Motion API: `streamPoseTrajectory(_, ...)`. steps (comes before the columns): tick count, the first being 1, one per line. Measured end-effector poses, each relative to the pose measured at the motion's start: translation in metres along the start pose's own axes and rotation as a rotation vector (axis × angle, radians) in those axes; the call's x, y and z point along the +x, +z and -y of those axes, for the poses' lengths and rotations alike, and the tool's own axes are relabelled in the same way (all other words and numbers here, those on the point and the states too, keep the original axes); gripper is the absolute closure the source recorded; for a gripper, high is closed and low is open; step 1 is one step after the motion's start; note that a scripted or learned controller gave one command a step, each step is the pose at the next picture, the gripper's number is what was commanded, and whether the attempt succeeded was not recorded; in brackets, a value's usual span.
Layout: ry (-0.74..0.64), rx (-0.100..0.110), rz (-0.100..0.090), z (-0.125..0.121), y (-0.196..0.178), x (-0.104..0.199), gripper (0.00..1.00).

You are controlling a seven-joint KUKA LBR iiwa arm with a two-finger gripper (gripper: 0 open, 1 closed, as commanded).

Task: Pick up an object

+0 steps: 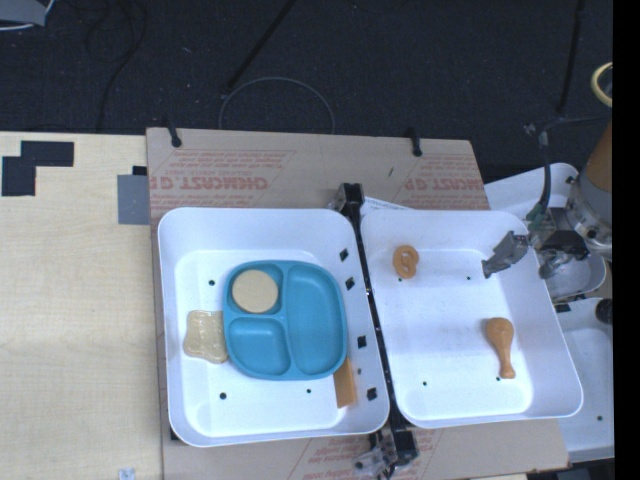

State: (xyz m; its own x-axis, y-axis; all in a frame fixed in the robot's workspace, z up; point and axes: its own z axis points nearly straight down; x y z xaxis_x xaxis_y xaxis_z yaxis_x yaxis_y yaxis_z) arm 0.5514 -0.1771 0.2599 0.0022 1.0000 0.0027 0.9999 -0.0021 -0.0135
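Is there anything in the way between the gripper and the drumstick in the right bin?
Nothing visible. The gripper hangs over the right bin's far right edge, and only bare white floor separates it from the drumstick. The pretzel lies off to the left.

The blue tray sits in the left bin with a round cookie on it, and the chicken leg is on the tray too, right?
Not quite. The blue tray does sit in the left bin, and a round cookie lies in one of its compartments. But the chicken leg is not on the tray: the camera view shows it lying on the floor of the right bin.
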Motion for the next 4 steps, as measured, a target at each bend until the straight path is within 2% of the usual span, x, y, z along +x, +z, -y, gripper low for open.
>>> streamPoseTrajectory(1,-0.002,-0.012,0.003,-0.002,-0.006,0.0,0.0)
streamPoseTrajectory(2,-0.002,-0.006,0.001,-0.003,0.037,0.001,0.0)
streamPoseTrajectory(4,-0.002,-0.007,0.0,-0.015,0.16,0.007,0.0)
